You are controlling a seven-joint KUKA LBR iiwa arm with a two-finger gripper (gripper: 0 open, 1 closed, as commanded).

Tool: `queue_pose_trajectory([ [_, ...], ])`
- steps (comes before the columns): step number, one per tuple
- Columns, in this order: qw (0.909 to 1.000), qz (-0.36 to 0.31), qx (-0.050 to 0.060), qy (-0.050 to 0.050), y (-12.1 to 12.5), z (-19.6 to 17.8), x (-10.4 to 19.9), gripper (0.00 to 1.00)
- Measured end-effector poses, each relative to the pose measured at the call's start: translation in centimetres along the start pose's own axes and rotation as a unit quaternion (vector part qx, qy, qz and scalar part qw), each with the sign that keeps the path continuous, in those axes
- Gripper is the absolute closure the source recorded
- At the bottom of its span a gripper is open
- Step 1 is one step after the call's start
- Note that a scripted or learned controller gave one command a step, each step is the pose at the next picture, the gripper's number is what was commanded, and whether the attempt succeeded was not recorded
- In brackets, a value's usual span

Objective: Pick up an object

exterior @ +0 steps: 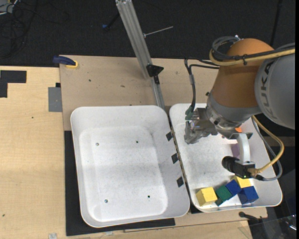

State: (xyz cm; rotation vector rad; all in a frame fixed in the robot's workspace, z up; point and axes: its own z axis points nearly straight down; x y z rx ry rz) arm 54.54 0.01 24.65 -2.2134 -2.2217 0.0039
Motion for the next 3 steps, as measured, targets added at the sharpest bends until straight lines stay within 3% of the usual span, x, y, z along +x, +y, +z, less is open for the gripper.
queue_pose_trajectory([
  [2, 1.0000, 0.000, 0.001, 0.000, -3.2, 1.6, 9.7, 1.00],
  [3, 1.0000, 0.003, -0.001, -0.001, -3.1, 1.5, 9.3, 0.00],
])
